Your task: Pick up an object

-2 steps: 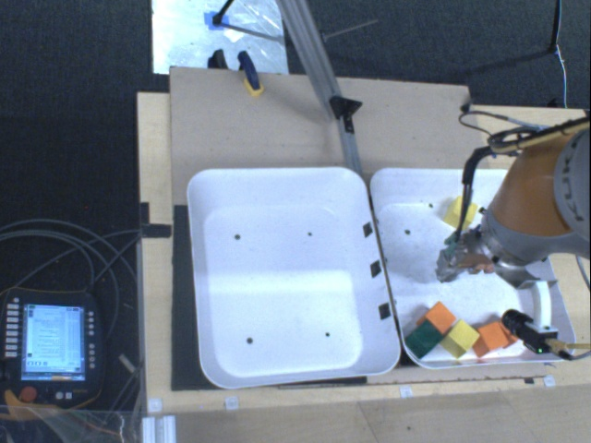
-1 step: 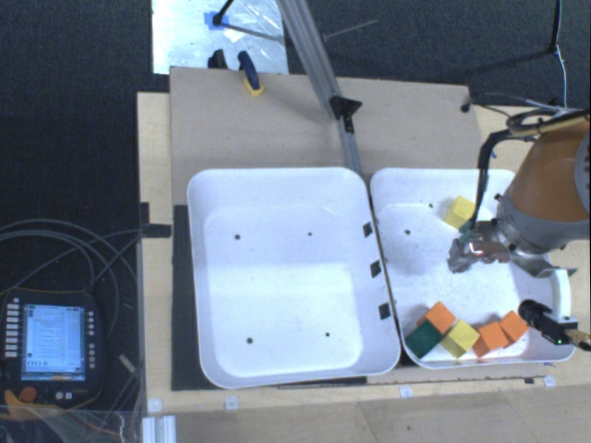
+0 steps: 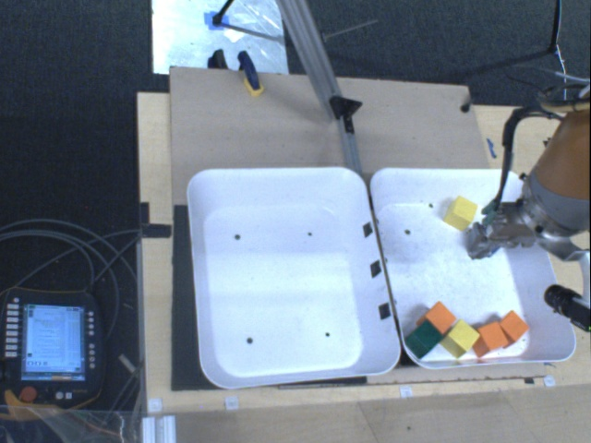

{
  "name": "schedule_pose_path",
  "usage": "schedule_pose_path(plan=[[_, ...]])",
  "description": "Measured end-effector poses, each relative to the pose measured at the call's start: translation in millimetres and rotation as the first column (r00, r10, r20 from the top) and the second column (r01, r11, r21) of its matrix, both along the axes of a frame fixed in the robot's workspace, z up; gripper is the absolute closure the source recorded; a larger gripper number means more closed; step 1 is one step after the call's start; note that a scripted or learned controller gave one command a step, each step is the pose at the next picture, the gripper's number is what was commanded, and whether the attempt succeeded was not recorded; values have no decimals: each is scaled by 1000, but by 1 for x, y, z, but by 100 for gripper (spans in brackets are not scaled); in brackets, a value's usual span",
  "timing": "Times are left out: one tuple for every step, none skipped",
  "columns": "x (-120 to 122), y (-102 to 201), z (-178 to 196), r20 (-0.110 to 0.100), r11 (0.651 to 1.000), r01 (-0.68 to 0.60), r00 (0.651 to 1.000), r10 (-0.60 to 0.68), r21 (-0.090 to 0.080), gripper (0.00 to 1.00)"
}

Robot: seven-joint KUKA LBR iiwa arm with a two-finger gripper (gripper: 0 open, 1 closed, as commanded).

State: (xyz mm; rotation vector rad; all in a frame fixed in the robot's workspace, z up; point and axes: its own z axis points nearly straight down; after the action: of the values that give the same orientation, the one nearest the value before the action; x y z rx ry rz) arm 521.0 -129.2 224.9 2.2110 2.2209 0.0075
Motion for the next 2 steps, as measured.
schedule_pose_path(plan=[[1, 0, 18, -5, 1000, 0, 1000, 0, 1, 100], [9, 49, 14, -6, 1000, -5, 1000, 5, 4, 100]])
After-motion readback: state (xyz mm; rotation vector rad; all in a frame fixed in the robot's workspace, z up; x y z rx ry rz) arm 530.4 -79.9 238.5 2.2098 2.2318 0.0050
